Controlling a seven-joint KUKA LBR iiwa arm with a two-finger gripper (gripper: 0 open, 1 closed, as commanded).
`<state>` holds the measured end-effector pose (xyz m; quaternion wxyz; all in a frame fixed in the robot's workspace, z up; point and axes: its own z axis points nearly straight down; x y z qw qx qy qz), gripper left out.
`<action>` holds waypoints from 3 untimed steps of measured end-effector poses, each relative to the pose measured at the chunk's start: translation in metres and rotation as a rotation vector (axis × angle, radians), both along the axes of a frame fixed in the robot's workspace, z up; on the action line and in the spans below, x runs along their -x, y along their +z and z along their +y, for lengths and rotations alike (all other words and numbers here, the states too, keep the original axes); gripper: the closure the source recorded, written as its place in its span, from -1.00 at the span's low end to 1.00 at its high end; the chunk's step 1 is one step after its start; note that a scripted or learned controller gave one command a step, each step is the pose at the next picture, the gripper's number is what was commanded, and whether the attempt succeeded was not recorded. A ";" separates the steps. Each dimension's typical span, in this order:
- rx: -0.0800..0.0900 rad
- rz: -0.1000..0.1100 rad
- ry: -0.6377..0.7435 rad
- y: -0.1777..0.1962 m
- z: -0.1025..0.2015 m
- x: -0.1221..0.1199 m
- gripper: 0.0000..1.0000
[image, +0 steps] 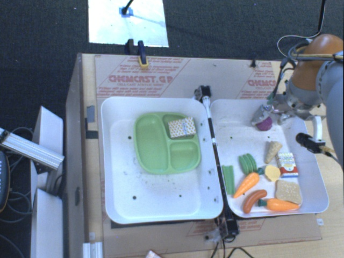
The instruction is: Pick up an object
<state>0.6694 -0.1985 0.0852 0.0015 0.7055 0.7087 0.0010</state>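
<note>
My gripper [264, 115] hangs over the far part of the right bin [236, 117], reaching in from the right. A small purple object [264, 124] lies directly under its tip, touching or nearly touching it; whether it is gripped is not clear. Nearer the front of this bin lie a beige wedge [272, 151], a red and white carton [287, 164], a yellow piece [272, 172], a green pepper [248, 163], a green bean pod [228, 179], two carrots [246, 184] [277, 203], a sausage [253, 200] and a slice of toast [288, 191].
The left bin [123, 198] holds a green divided tray [161, 147] with a patterned square block [181, 127] in its far right compartment. A black divider [212, 144] runs between the bins. A black part [309, 142] sticks in over the right bin's right rim.
</note>
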 end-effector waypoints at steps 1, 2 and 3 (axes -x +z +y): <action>0.003 -0.004 0.004 0.012 0.000 -0.001 1.00; 0.001 -0.002 -0.002 0.103 0.030 0.072 1.00; -0.001 0.002 -0.001 0.139 0.088 0.115 1.00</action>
